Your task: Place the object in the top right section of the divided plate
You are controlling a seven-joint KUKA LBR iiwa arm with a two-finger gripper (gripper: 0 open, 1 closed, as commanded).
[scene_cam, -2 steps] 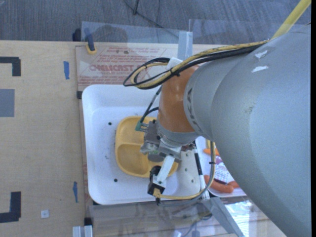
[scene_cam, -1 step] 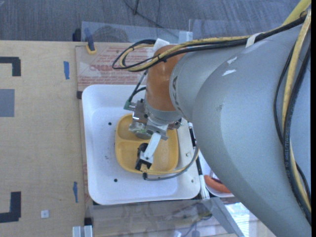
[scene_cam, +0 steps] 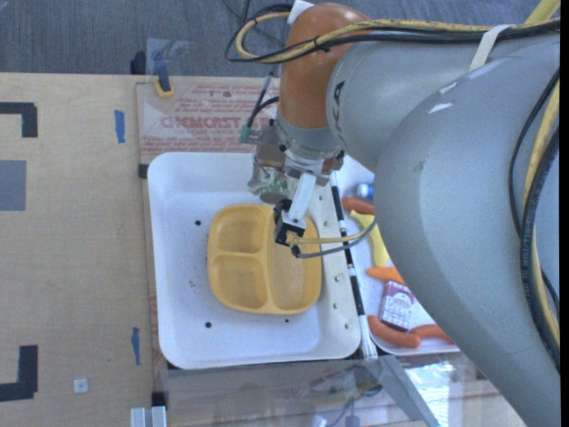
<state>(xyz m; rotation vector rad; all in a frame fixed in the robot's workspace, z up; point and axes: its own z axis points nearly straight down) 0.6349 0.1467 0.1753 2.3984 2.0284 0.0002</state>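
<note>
A yellow divided plate (scene_cam: 240, 278) lies in the left white bin (scene_cam: 178, 238), with two small sections on its left and one long section on its right. My gripper (scene_cam: 269, 183) hangs over the plate's upper edge, below the orange wrist band. A small greenish-grey thing (scene_cam: 263, 181) shows right at the gripper's tip, just above the plate's rim. The wrist hides how that thing is held. The plate's sections look bare where they show.
The right bin (scene_cam: 351, 323) holds orange carrot-like pieces (scene_cam: 388, 274), a red packet (scene_cam: 397, 308), a blue item (scene_cam: 364, 189) and something yellow. The big grey arm covers most of that bin. Cardboard (scene_cam: 200, 118) lies behind the left bin.
</note>
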